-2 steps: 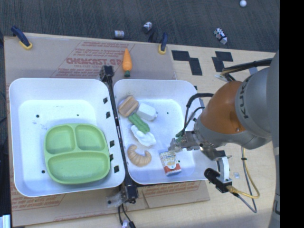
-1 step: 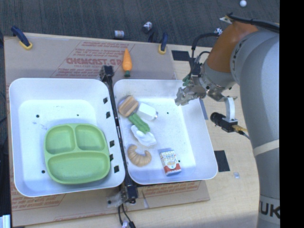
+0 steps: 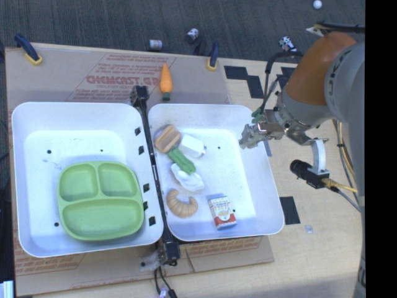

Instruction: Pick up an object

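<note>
Nearest me, at the right bin's (image 3: 263, 194) 3 o'clock rim, hangs the gripper (image 3: 250, 136); I cannot tell its state, and I see nothing in it. Inside that bin, from the gripper outward: a white block (image 3: 191, 145) at 10 o'clock, a bun (image 3: 167, 139) beside it, a green piece (image 3: 182, 160) on a white item (image 3: 189, 178), a croissant (image 3: 182, 203) at 7, a carton (image 3: 221, 212) at 5. Left bin (image 3: 31, 135): a green tray (image 3: 100, 200).

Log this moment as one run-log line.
phase: approach | gripper: over right bin's right rim | in bin: croissant, small carton, green toy | left bin: green plate
</note>
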`<control>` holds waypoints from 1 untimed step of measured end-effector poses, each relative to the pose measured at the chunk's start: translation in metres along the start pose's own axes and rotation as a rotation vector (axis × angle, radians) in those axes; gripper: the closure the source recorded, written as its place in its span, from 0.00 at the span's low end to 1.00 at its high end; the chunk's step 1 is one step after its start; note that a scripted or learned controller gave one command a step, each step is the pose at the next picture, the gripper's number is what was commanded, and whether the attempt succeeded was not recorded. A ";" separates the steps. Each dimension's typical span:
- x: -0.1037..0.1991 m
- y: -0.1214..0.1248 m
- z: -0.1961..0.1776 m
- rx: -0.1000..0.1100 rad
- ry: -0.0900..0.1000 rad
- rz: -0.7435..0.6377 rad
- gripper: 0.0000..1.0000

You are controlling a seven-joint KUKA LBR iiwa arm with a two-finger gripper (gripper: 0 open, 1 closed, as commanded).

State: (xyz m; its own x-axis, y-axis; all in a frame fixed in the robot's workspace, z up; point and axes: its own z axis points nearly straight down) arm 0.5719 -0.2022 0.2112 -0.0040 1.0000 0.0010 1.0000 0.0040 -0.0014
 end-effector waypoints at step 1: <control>0.060 -0.022 0.023 0.002 0.000 -0.003 1.00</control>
State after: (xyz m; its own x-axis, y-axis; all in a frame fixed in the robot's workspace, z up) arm 0.5498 -0.1427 0.1879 -0.0072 1.0000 0.0010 1.0000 0.0072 -0.0038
